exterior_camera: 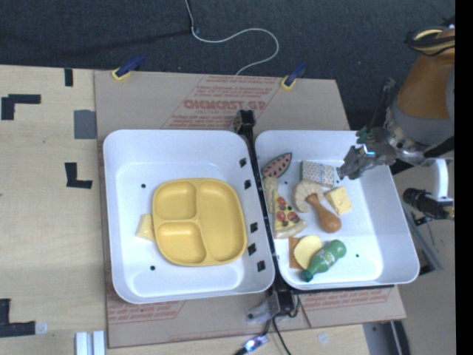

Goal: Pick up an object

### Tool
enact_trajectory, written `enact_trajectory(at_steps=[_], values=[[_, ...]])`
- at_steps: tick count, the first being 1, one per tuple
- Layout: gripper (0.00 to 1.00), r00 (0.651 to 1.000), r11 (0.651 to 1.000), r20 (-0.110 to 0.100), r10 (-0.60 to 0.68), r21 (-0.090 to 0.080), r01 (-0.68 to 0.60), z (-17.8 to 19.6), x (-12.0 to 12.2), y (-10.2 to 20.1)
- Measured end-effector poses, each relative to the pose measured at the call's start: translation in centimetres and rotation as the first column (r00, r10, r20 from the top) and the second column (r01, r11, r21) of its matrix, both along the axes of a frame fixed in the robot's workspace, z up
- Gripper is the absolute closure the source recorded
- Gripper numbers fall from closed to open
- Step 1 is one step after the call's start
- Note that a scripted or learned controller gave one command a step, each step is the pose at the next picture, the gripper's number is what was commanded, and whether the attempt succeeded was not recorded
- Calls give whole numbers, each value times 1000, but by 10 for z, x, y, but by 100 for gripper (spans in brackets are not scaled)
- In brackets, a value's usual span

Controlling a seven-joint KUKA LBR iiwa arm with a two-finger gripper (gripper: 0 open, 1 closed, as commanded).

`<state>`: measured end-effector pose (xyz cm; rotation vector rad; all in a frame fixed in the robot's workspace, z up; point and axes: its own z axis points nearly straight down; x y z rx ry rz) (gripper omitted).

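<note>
Approach step: gripper (350,166), finger spread unclear, nothing visibly held, at two o'clock over right bin (384,220); next, descend onto cheese wedge (339,200).

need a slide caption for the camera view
Pincer hovers over right bin of toy food; yellow divided plate sits in left bin.

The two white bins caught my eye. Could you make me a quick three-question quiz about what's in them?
1. True or false: the yellow divided plate lies in the left bin.
2. Which item lies nearest the right bin's front edge: A) green bottle B) pizza slice C) cheese cube?
3. Fill in: the gripper hovers over the ___ bin.

Key: 1 true; 2 A; 3 right.
</note>
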<state>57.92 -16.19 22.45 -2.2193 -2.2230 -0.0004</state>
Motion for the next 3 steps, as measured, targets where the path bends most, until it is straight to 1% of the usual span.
enact_trajectory(at_steps=[1, 2, 3], values=[[100, 1000, 1000, 0, 5, 1, -5, 0, 27, 50], [100, 1000, 1000, 0, 6, 2, -6, 6, 40, 112], [100, 1000, 1000, -3, 4, 1, -4, -6, 47, 159]])
